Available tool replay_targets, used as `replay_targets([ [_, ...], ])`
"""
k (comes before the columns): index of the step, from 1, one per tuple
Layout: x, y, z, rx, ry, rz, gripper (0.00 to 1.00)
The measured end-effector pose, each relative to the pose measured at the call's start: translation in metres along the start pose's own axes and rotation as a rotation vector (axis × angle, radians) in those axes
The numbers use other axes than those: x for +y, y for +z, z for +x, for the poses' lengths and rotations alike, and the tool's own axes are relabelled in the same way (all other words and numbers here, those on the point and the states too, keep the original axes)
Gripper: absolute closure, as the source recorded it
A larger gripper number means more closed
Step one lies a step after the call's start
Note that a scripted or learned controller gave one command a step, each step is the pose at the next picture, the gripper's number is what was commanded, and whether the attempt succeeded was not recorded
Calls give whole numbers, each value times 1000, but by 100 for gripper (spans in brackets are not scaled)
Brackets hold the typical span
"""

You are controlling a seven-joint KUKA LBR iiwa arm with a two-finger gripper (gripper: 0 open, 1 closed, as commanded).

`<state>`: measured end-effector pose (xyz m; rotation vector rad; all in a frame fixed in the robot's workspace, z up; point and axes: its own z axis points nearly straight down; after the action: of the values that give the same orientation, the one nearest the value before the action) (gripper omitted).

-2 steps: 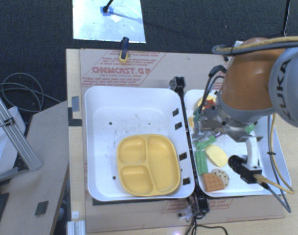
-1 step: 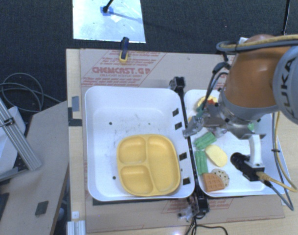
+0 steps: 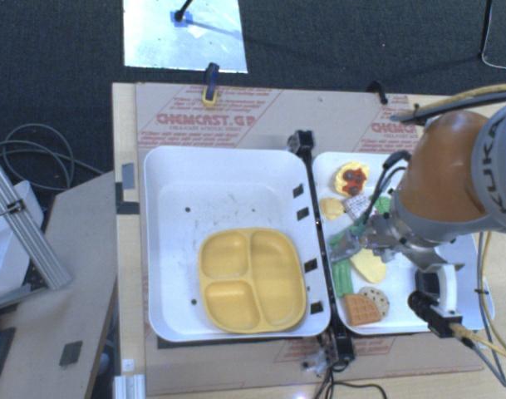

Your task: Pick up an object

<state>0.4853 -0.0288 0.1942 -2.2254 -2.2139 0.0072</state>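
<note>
The right bin (image 3: 402, 324) holds several toy food pieces. A round yellow and red piece (image 3: 352, 176) lies at its far end, with a small yellow piece (image 3: 331, 209) near the left wall. Toward the front sit a green piece (image 3: 342, 278), a pale yellow piece (image 3: 370, 267), a brown waffle (image 3: 360, 309) and a speckled cookie (image 3: 377, 299). My gripper (image 3: 362, 233) hangs low over the middle of this bin, above the green and pale yellow pieces. The arm's orange band (image 3: 444, 169) and grey wrist hide the bin's right half.
The left bin (image 3: 182, 189) holds a yellow divided tray (image 3: 253, 278) at its front right. A black divider (image 3: 315, 231) runs between the bins. Cardboard (image 3: 236, 115) lies under both, with a yellow clamp (image 3: 210, 86) at the back and cables along the right.
</note>
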Motion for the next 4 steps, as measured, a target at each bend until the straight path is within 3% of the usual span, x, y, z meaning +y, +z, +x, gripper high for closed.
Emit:
replay_targets([
  [1, 1, 11, 61, 4, -13, -3, 0],
  [2, 85, -10, 17, -1, -4, -15, 0],
  [3, 139, 84, -61, -2, -2, -9, 0],
  [4, 48, 6, -15, 4, -10, -4, 0],
])
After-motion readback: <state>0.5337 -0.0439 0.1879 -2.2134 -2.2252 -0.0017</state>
